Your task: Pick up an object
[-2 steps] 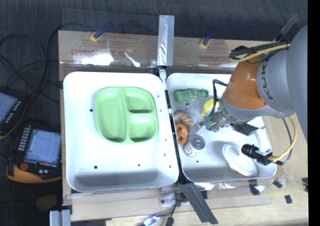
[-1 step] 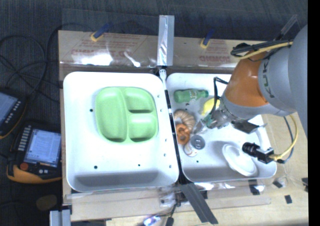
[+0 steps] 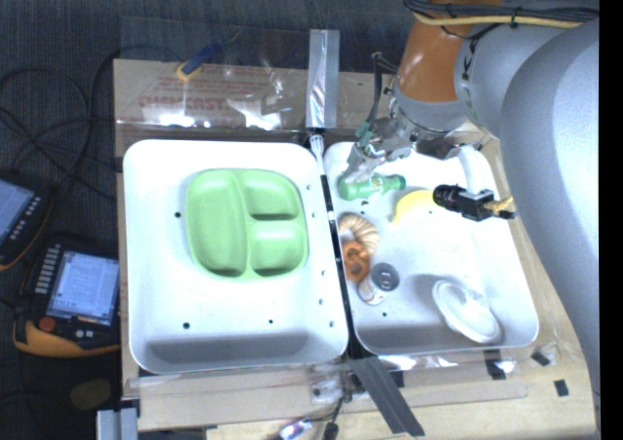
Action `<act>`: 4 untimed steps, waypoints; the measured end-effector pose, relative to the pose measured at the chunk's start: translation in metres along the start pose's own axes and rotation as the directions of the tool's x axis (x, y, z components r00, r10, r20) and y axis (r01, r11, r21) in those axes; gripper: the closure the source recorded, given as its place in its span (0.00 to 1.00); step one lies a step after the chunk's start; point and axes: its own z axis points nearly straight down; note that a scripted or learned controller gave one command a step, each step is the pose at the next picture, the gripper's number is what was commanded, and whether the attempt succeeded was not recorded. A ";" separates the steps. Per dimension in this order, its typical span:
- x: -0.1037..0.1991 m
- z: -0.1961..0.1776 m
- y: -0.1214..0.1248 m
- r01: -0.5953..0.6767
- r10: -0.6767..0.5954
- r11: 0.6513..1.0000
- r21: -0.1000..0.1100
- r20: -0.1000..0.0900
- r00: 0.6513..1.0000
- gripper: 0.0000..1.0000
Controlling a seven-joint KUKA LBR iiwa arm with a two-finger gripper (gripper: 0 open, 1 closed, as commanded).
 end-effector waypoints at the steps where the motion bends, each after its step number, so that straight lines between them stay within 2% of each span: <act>1: -0.001 0.000 0.000 -0.001 0.001 1.000 0.001 0.001 1.000 0.00; 2: -0.037 0.000 -0.040 0.149 -0.149 0.989 0.002 0.002 0.989 0.00; 3: -0.100 0.076 -0.056 0.339 -0.339 0.940 -0.020 0.018 0.941 0.00; 4: -0.098 0.067 -0.055 0.340 -0.340 0.940 -0.024 0.018 0.940 1.00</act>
